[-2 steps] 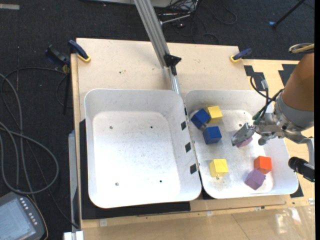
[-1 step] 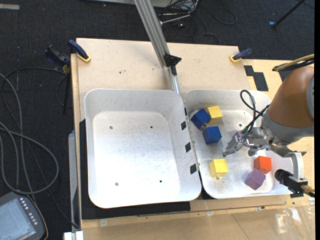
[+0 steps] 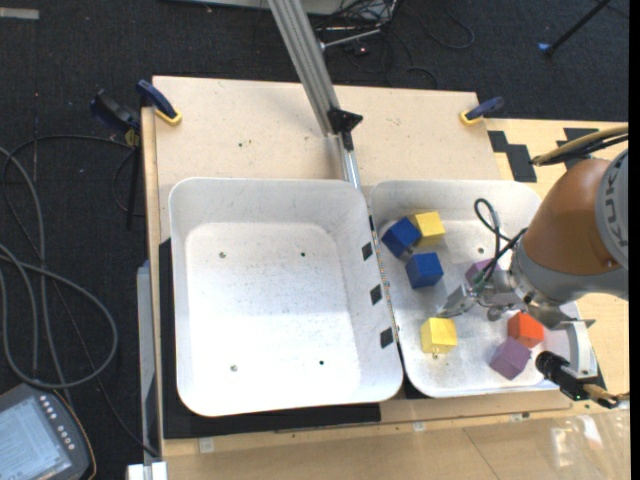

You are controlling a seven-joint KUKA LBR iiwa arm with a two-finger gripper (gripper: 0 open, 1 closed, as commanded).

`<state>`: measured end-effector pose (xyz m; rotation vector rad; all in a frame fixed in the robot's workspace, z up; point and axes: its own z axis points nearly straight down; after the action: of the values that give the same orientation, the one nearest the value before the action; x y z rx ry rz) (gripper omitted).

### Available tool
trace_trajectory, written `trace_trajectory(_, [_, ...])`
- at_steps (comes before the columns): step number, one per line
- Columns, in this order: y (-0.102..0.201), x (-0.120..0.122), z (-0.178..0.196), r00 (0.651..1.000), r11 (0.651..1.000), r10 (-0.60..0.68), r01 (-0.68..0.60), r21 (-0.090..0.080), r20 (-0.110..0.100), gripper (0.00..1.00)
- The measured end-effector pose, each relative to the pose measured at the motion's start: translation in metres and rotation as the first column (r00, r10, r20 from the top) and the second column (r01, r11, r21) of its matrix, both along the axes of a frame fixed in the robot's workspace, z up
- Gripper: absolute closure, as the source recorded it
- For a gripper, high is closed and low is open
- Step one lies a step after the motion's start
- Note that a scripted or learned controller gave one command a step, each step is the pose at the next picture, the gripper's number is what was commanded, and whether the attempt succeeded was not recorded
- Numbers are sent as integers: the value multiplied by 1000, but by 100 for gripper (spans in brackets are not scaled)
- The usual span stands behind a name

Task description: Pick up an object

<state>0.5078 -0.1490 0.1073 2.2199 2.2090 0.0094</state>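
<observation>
Our gripper (image 3: 470,298) hangs beside the yellow cube (image 3: 438,334) — light, rigid, best pinched across flat faces — finger state we cannot tell.

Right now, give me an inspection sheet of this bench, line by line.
Surface: tan bench bearing the left bin and the right bin side by side.
Job's things: in the right bin, two blue cubes, two yellow cubes, an orange block, a purple block.
Clutter: nothing seen.
Grippers: gripper low over the right bin, near the lower yellow cube.
Cables: black cable by the wrist; loops on the floor.
Surroundings: clamps at bench corners; metal rail.
</observation>
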Motion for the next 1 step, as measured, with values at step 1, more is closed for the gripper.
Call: trace_trajectory(1, [0,1,12,1000,1000,2,-2,-1,2,100])
